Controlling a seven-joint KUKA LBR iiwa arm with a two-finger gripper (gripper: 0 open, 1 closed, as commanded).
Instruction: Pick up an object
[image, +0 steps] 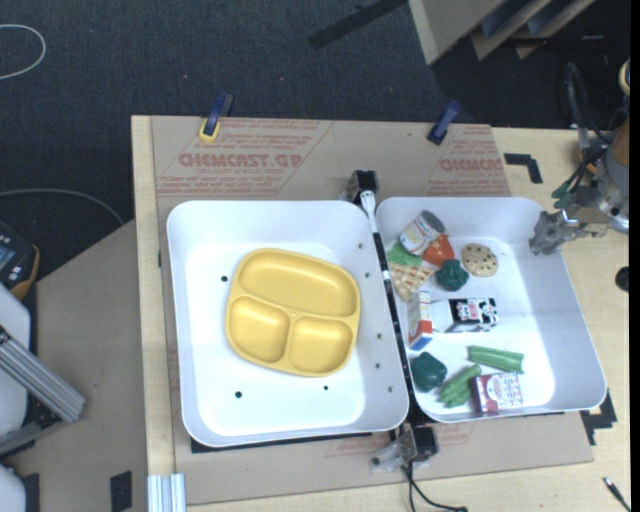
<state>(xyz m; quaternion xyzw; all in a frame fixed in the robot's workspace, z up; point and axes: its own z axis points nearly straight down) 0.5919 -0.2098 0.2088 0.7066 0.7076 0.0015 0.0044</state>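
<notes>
Left of tool (552, 232), apart: cookie (480, 260) in right bin (560, 330).

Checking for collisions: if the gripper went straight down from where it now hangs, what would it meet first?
Probably the right bin's rim or bare floor by its far right corner; the gripper hangs there, right of the cookie. Depth is unclear.

Dark blue-grey carpet floor (150, 60) around bench; thin pale cable loop (22, 48) on carpet at top left; bench top (300, 160) of brown cardboard-like sheet with red printed lettering; blue clamp with yellow tip (213, 118) at far edge, second blue clamp (443, 122) to its right; beige furniture corner (480, 25) at top; aluminium profile rail (40, 385) at lower left; light even, soft shadows.
</notes>
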